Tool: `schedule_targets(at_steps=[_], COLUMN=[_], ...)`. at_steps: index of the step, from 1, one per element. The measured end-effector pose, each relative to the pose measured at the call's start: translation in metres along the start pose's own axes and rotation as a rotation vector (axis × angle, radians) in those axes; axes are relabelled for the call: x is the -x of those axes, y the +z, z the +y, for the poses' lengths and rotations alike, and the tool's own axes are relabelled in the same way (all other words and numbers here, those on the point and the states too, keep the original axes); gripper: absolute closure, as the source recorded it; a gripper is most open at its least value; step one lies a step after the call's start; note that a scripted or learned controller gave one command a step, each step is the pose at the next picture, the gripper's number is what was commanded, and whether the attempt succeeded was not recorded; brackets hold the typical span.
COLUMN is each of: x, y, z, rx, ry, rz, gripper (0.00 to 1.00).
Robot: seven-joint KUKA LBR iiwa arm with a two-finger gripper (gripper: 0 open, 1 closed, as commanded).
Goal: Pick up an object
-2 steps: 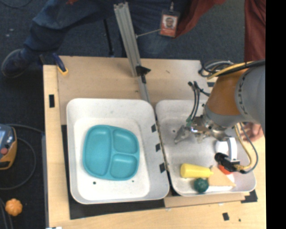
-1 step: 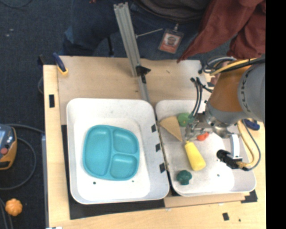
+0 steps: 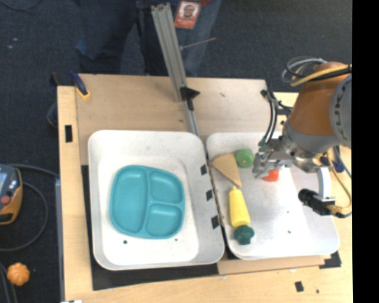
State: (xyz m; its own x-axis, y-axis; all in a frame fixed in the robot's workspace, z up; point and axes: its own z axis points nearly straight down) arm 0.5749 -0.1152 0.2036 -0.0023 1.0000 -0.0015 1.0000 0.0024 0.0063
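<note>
- My gripper (image 3: 265,170) is low in the right bin (image 3: 308,237), right over a small orange-red object (image 3: 271,174); whether it's gripped I cannot tell, so I judge the pick not done; lift remains
- Green ball (image 3: 243,157) just beside me; tan wedge (image 3: 228,168) beyond it; yellow cylinder (image 3: 238,207) and dark green piece (image 3: 244,234) further out, crowding little
- Teal tray (image 3: 147,201) well apart, in the other bin

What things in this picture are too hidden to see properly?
- Orange object, camera view: mostly covered by the gripper, so its shape is unclear.
- Arm, camera view: cut off by the right edge.
- Badge, camera view: cut off at the top, too small to read.
</note>
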Motion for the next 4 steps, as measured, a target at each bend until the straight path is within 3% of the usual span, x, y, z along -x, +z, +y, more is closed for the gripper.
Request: schedule_targets(at_steps=[1,2,4], x=[0.001,-0.05,-0.15], y=[-0.016,-0.014,-0.023], z=[0.002,0.023,0.037], rx=[-0.002,-0.004,-0.004], ry=[0.0,-0.005,-0.005], rz=[0.001,0.003,0.003], gripper=[1.0,1.0,1.0])
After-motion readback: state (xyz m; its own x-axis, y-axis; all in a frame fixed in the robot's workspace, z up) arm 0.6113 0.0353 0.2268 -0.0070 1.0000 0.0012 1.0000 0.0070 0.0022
